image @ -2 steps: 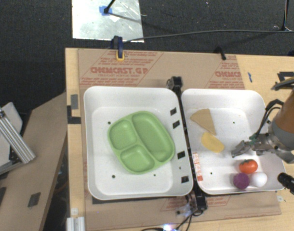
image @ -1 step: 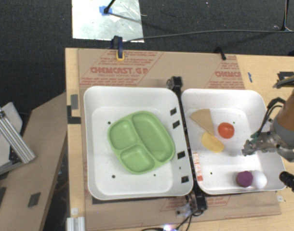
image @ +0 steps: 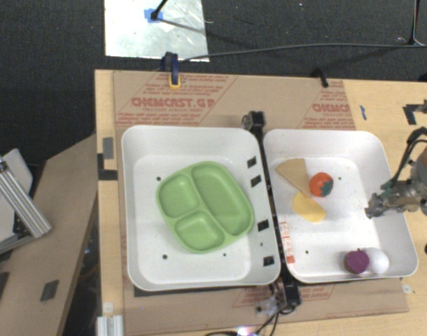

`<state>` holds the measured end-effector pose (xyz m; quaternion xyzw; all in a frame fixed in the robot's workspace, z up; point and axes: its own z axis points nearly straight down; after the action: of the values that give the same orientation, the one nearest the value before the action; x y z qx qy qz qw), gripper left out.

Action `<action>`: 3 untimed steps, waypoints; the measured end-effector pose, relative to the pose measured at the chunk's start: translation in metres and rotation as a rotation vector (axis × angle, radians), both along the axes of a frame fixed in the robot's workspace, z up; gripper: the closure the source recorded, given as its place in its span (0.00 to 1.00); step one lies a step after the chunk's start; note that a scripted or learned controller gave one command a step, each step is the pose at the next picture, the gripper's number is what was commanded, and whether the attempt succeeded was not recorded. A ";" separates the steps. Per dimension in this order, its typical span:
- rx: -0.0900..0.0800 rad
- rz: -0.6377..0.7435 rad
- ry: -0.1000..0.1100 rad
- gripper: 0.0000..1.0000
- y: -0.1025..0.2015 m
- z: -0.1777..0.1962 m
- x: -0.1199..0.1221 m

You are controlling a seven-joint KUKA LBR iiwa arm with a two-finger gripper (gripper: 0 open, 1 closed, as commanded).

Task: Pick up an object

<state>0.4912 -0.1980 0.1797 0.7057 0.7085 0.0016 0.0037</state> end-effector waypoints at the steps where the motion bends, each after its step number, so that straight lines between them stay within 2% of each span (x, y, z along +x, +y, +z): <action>1: 0.001 0.000 0.001 1.00 -0.001 0.037 0.002; 3: 0.004 0.006 0.004 1.00 0.085 0.046 0.036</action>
<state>0.5271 -0.1127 0.2260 0.7037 0.7105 0.0014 0.0009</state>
